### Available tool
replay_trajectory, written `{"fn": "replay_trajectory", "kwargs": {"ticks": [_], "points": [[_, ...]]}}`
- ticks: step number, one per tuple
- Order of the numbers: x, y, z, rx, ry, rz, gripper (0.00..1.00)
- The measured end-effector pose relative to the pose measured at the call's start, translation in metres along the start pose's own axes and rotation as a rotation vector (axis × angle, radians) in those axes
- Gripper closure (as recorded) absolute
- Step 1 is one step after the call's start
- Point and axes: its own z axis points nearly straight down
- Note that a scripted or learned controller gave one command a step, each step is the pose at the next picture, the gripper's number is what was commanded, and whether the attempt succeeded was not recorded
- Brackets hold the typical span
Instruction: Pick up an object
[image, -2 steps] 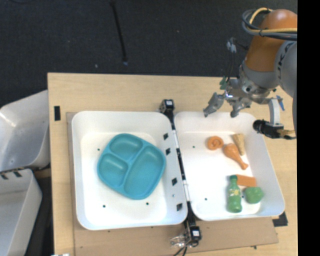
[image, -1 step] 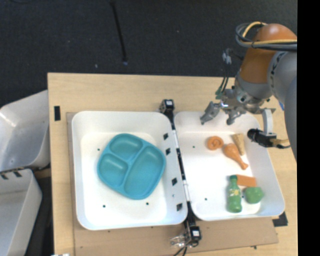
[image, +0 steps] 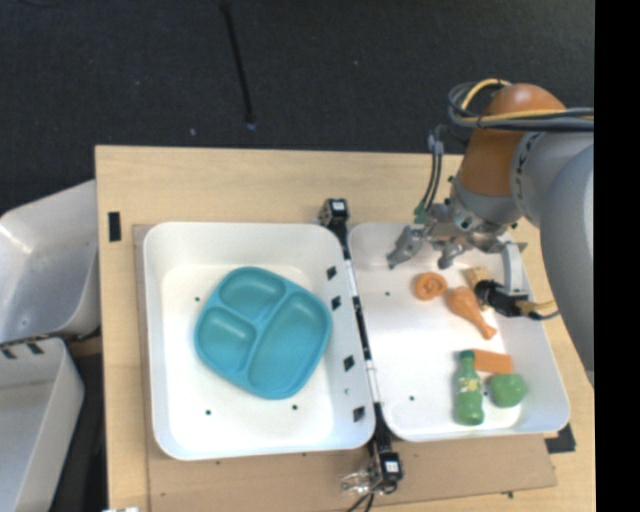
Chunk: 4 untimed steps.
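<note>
**Arm over right bin, nothing between the jaws**

Gripper (image: 428, 250) sits above the far end of the right bin (image: 420, 400), on bare white floor. Jaws look spread, two grey fingers (image: 403, 249) splayed apart with nothing pinched.

Objects, all in the right bin:
- small round orange piece (image: 430, 287), just in front of the gripper, apart from it
- tan-orange drumstick-shaped toy (image: 470, 306), lying at a slant just beside the round piece
- green bottle (image: 467, 389) with yellow label, lying near the front wall
- flat orange wedge (image: 491, 361) and green lump (image: 507, 390), just beside the bottle

Left bin (image: 180, 420) holds a blue divided plate (image: 263, 331), three compartments. Both bins rest on the wooden desk (image: 120, 180).
</note>
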Motion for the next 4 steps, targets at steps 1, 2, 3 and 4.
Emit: {"fn": "replay_trajectory", "kwargs": {"ticks": [1, 2, 3, 4], "points": [[-0.001, 0.002, -0.015, -0.007, -0.001, 0.001, 1.0], [-0.01, 0.004, -0.076, -0.008, 0.0, 0.0, 1.0], [-0.006, 0.008, -0.122, -0.008, 0.001, -0.007, 1.0], [-0.007, 0.009, -0.172, -0.008, 0.0, -0.007, 1.0]]}}
